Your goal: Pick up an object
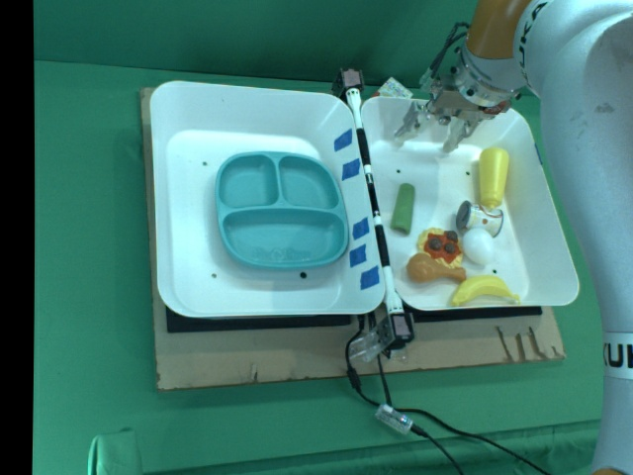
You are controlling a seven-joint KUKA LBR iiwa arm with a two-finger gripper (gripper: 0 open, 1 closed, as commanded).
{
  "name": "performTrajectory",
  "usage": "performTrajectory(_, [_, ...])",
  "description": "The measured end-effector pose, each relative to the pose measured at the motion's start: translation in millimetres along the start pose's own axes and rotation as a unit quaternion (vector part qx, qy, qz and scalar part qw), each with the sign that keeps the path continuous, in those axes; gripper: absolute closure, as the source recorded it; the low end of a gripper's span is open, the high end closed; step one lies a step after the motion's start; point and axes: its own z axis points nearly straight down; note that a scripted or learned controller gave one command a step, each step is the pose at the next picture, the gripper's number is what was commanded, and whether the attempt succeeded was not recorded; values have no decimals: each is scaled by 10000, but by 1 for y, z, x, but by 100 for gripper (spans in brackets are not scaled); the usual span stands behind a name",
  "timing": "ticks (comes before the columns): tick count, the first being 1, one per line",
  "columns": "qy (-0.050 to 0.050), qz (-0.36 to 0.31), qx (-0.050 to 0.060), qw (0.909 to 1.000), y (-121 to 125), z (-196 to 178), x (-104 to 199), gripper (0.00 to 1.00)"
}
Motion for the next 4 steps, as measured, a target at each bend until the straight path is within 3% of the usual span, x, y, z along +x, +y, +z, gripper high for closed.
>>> performTrajectory(1, [151, -16, 0, 9999, 3, -17, 13, 100])
performTrajectory(2, [49, 1, -217, 9998, -11, -129, 62, 100])
performTrajectory(3, [48, 2, -213, 9998, -11, -128, 62, 0])
performTrajectory(4, [25, 27, -165, 9999, 3, -52, -27, 0])
